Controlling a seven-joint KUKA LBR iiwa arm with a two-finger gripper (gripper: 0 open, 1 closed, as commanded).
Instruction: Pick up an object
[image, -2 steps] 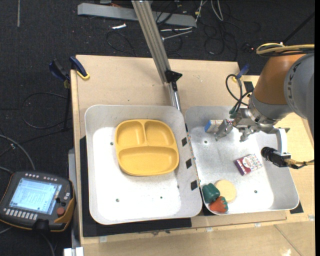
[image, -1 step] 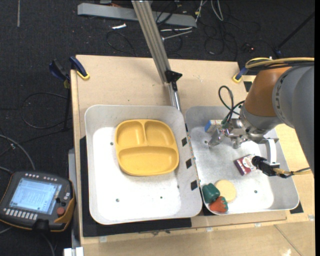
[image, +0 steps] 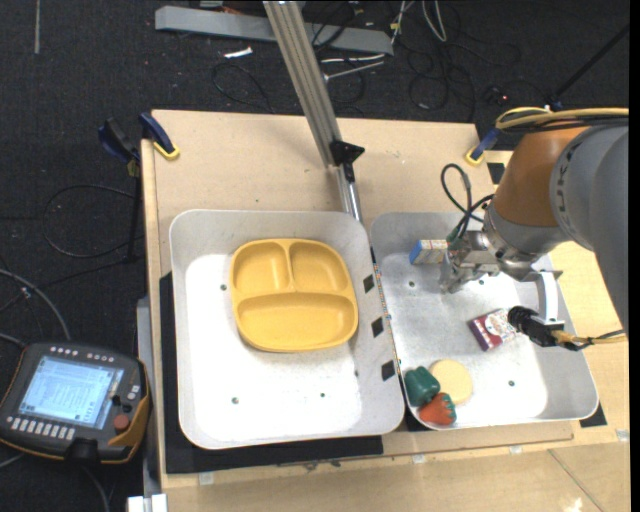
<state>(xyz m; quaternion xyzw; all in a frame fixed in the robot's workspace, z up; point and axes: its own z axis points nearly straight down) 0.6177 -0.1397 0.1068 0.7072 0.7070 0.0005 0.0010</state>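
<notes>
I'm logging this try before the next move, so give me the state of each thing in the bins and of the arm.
Yellow divided plate: flat in left bin, upright.
Small box: in right bin, beside the gripper.
Dark red packet: lying flat.
Green and red toys: at front edge, touching a pale disc.
Gripper: low over right bin.

Open floor across the right bin's (image: 560, 400) middle; crowded at the near left corner by a green block (image: 421, 382), red piece (image: 437, 408), yellow disc (image: 453, 378). Blocked mid-right by a dark packet (image: 492, 329).
</notes>
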